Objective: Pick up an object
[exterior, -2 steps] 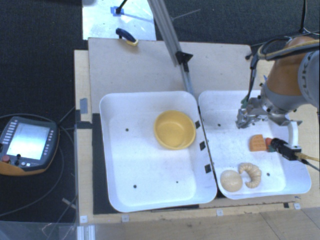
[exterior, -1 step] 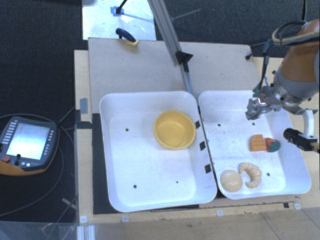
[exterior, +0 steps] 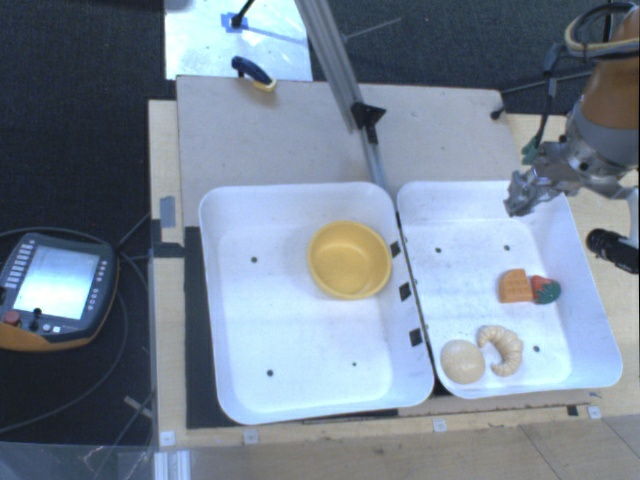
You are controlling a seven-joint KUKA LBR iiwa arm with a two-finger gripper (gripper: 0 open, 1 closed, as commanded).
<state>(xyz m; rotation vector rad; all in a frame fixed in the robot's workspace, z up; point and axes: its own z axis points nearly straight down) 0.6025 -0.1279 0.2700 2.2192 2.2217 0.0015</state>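
A grey KUKA arm [exterior: 605,118] with an orange band above its wrist reaches in from the right, its metal gripper [exterior: 522,200] poised over the far right rim of the right bin [exterior: 470,248]. From this angle it cannot be told whether the jaws are open or closed, and nothing is seen between them.

Two shallow white plastic bins with rounded corners sit side by side on a pale board. The left bin [exterior: 250,348] carries a round, smooth yellow bowl [exterior: 349,259], set upright near its right wall.

The right bin holds the small objects, all well apart from the gripper. A blocky orange piece [exterior: 515,286] lies near the right wall, touching a small red and green rounded item [exterior: 545,290]. Near the front edge rest a smooth, cream-coloured egg-like ball [exterior: 462,361] and, just beside it, a curved, ridged, pale pastry-shaped toy [exterior: 503,348].

On the dark carpet to the left lies a handheld control pendant [exterior: 55,288] with a lit screen.
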